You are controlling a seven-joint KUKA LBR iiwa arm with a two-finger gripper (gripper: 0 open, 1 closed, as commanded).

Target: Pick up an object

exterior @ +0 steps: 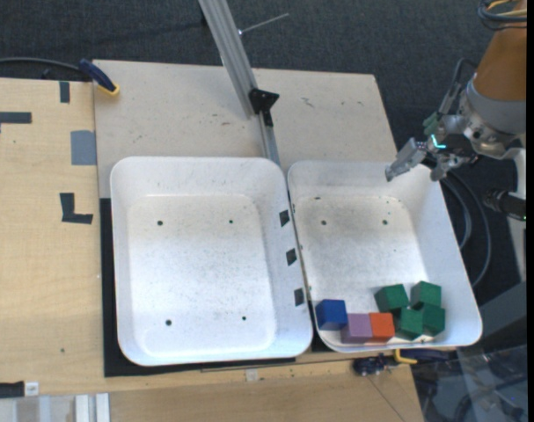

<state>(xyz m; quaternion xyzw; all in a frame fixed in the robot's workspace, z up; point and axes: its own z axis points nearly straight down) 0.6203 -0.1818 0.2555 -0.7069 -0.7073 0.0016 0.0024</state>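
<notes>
Small blocks lie bunched in the near right corner of the right bin (359, 236): a blue cube (331, 313), a purple block (360, 326), an orange block (382, 325) and several green blocks (412, 309). My gripper (419, 167) hangs over the far right rim of that bin, well away from the blocks. It is open, with nothing between its fingers. The grey arm with its orange band (502, 60) reaches in from the upper right.
The left bin (196, 253) sits beside the right one, their rims touching. A slanted metal rail (231, 42) crosses the bench behind the bins. Dark cables (478, 236) run along the right side of the bench.
</notes>
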